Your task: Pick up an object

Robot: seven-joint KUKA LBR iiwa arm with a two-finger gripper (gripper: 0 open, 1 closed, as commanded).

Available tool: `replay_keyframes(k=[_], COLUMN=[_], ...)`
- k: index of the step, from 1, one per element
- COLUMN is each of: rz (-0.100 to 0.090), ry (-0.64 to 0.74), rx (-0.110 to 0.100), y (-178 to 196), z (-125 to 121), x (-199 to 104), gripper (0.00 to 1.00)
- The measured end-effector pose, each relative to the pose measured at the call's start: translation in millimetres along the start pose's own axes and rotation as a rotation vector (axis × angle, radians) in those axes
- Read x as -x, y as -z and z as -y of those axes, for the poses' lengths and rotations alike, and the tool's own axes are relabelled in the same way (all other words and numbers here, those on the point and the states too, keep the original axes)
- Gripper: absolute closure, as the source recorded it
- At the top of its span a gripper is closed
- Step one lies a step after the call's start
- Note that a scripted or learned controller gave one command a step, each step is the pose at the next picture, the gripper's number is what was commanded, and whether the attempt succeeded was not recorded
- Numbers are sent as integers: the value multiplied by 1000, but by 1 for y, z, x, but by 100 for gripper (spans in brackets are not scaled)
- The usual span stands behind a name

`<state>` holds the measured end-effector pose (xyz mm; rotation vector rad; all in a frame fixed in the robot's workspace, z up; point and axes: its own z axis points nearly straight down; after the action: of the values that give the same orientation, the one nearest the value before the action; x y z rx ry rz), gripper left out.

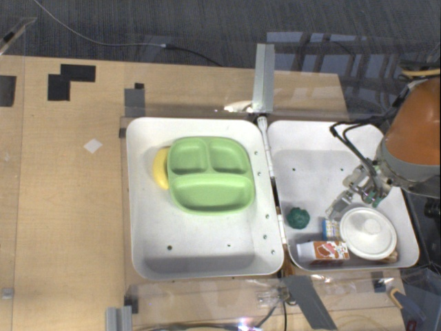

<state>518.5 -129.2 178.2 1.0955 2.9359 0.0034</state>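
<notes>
The right bin (303, 164) holds a small dark green round object (298, 218), a white bowl (368, 232), a red and white carton (329, 251) lying flat along the front wall, and a small blue and white item (331, 228). My gripper (342, 204) hangs low over the right bin. It sits just above the blue and white item and beside the bowl's left rim. Nothing shows in its grasp. The green object lies to its left, apart from it.
In the left bin (193, 240) a green divided plate (209, 174) partly covers a yellow object (160, 168) at its left edge. A metal post (264, 74) stands behind the wall between the bins. A black cable (351, 140) loops over the right bin's back.
</notes>
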Motion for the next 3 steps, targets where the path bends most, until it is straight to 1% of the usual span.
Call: replay_keyframes(k=[1, 2, 3], rz=[4, 14, 14], ry=[-14, -17, -17], rx=[3, 10, 9], y=[-89, -76, -76], z=[2, 0, 0], x=[-12, -9, -9], gripper=[0, 100, 0])
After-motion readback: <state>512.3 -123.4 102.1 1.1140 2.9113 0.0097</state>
